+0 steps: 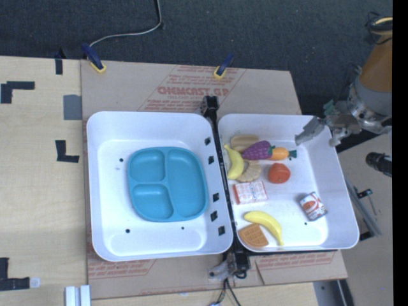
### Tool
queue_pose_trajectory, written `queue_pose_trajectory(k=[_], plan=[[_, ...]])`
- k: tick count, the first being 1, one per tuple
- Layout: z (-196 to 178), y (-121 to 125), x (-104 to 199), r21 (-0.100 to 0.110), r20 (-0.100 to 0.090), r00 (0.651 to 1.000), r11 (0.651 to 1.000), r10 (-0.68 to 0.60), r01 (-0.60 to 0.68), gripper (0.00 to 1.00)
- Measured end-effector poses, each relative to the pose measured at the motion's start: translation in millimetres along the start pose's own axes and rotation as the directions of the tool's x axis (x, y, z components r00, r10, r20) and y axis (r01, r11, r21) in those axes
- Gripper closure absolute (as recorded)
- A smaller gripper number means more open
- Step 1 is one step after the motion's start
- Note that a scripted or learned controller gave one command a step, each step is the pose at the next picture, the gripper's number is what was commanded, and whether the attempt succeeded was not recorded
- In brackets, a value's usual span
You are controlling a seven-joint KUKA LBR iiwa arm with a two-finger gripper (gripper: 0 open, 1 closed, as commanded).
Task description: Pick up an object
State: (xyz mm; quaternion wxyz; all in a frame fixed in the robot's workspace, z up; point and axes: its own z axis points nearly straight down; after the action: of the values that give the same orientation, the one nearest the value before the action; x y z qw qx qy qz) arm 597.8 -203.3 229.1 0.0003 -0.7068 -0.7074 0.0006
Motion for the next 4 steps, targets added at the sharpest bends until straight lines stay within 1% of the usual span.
queue_pose_trajectory(k=[1,2,3,4], plan=[[40,48,42,0.0,-0.001,1.0,1.0,-0.001,0.001,0.0],[133,57,82,-0.009,0.0,1.0,1.0,-0.001,0.001,0.0],[48,57,23,-0.003,0.002,1.0,1.0,0.001,-0.001,0.0],[137,45,87,0.003,-0.002,1.0,1.0,-0.002,0.002,0.0]])
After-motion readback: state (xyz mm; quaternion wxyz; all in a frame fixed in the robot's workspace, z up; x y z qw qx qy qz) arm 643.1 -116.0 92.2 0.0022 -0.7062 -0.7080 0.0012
